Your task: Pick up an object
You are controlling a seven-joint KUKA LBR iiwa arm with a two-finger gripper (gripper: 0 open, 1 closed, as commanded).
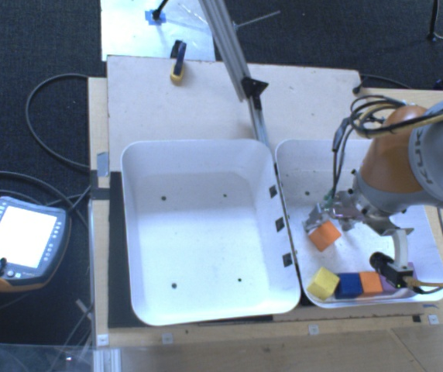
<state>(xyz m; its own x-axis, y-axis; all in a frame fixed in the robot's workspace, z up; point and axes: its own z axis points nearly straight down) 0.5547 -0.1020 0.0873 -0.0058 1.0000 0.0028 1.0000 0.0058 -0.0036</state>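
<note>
Two white bins sit side by side; the right bin serves as landmark. Near its middle, the gripper is at an orange block, which lies tilted beside the metal tool. Whether the tool is open, closed, or gripping the block cannot be told. A sound grasp likely calls for centring over the block before lifting straight up. The block is small, cube-like, bright orange; a yellow block, blue block and second orange block line the bin's near wall.

grey arm with orange band, black cables looped above wrist.
</note>
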